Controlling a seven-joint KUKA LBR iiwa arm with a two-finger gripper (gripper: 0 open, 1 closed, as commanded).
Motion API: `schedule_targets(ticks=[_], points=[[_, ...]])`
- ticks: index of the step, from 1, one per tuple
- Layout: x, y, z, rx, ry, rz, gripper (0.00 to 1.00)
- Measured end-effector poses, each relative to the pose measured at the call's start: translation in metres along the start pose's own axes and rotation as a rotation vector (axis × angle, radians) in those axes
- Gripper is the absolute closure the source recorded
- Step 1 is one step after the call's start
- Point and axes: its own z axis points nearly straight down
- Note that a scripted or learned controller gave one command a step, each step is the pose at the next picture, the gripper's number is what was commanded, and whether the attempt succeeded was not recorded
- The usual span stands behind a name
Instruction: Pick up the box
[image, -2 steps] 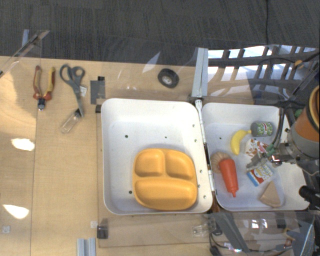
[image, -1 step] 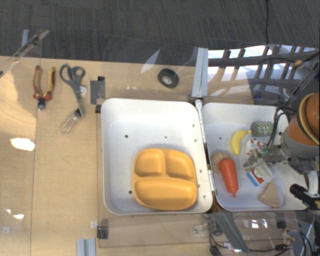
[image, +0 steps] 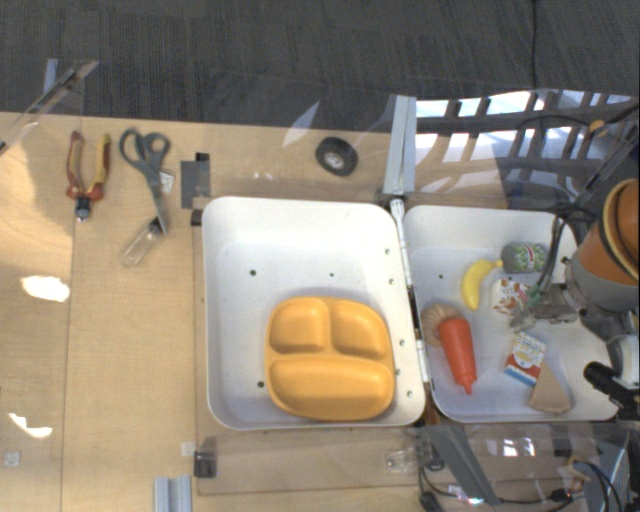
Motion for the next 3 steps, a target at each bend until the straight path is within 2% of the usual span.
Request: schedule_targets(ticks=[1, 2, 3], points=[[0.000, 0.000, 0.000, 0.000, 0.000, 0.000, 0.00], [-0.002, -0.037, 0.012, 0.008, 0.005, -0.043, 0.00], [-0.003, -0.033, 0.000, -0.001, -0.001, -0.045, 1.00]])
